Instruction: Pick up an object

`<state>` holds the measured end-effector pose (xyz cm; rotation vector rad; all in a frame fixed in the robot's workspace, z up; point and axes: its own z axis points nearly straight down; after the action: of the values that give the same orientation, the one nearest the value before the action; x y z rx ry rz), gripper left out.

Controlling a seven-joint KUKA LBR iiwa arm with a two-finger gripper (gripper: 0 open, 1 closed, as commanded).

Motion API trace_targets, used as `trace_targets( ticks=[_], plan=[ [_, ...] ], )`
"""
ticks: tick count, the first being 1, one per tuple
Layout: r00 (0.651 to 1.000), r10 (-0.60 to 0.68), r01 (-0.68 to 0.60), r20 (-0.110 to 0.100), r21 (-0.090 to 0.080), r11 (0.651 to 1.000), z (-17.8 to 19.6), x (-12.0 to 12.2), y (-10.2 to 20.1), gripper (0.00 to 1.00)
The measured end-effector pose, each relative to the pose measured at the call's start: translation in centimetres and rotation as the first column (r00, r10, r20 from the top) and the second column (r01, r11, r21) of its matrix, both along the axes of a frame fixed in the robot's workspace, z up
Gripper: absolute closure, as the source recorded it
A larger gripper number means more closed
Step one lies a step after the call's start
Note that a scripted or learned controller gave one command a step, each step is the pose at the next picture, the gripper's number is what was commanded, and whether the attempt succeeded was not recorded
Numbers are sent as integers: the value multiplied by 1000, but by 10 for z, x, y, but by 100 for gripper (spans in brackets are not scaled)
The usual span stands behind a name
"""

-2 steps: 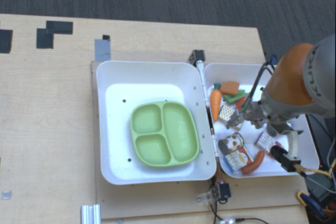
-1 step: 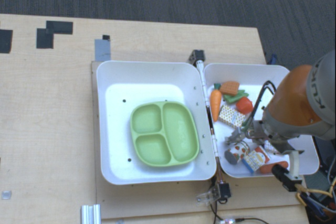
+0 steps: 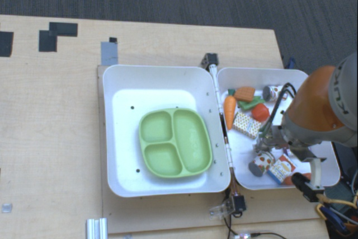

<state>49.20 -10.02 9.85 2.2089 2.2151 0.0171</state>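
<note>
Claw [image 3: 264, 145] hovers in right bin [image 3: 246, 176] (one carrot [image 3: 229, 111], one green tray [image 3: 175, 143]).

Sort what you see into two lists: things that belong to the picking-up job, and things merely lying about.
Job: gripper; right bin; its carrot, red tomato, patterned packet, small carton.
Lying about: left bin; green divided plate.

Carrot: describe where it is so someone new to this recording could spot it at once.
Look at the right bin, the one crowded with small toys, beside the left bin that holds a green tray. The carrot lies along the right bin's left wall, near the divider. It is the long orange piece tapering to a point, unlike the patterned box and round red piece next to it.
</note>
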Motion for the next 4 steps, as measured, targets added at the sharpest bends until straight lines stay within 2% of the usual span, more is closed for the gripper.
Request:
trace_targets(
  ticks=[1, 2, 3, 4],
  plan=[
    [1000, 2, -2, -13, 3, 1000, 86, 51, 71, 100],
    [1000, 2, -2, -15, 2, 1000, 86, 51, 70, 0],
    [1000, 0, 0, -11, 1, 1000, -12, 21, 14, 0],
    [1000, 0, 0, -4, 1, 1000, 0, 23, 15, 100]
  ],
)
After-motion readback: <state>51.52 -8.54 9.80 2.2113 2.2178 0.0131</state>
